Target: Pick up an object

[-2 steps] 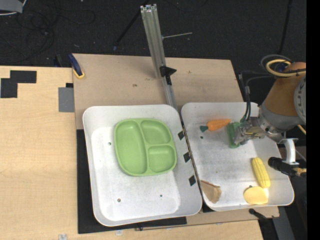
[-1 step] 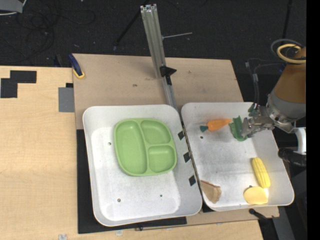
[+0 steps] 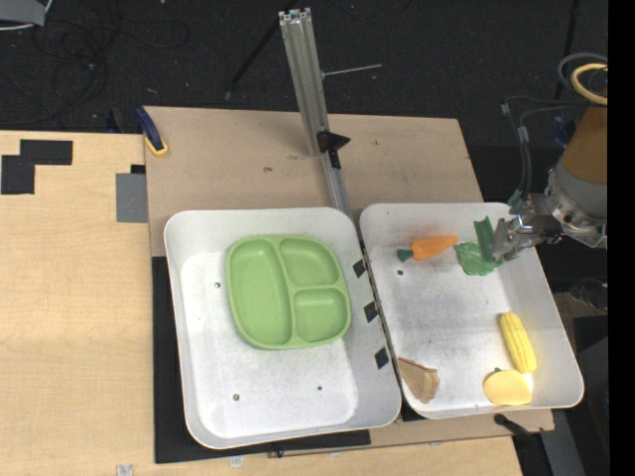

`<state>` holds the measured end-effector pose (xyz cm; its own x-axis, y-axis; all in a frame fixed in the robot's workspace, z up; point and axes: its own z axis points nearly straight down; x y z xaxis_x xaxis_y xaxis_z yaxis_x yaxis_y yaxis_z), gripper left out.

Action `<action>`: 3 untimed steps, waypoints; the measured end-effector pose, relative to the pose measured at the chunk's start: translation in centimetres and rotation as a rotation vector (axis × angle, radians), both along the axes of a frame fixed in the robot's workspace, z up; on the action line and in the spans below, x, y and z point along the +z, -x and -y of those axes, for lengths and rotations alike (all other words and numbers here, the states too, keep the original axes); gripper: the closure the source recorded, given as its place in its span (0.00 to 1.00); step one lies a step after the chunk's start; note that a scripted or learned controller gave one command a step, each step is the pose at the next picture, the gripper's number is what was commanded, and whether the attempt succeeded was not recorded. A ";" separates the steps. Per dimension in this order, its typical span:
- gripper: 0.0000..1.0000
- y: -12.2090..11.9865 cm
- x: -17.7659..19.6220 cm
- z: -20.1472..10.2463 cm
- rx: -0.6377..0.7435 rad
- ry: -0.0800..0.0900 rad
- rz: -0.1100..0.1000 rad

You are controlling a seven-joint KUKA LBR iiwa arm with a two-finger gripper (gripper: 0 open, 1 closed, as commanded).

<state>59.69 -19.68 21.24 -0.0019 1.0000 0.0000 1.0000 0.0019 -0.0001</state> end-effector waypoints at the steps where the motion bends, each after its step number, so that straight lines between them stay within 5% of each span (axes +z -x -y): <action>1: 1.00 -0.7 1.0 -4.8 0.002 -0.001 -0.001; 3: 1.00 -1.1 0.3 -16.2 0.002 -0.001 -0.004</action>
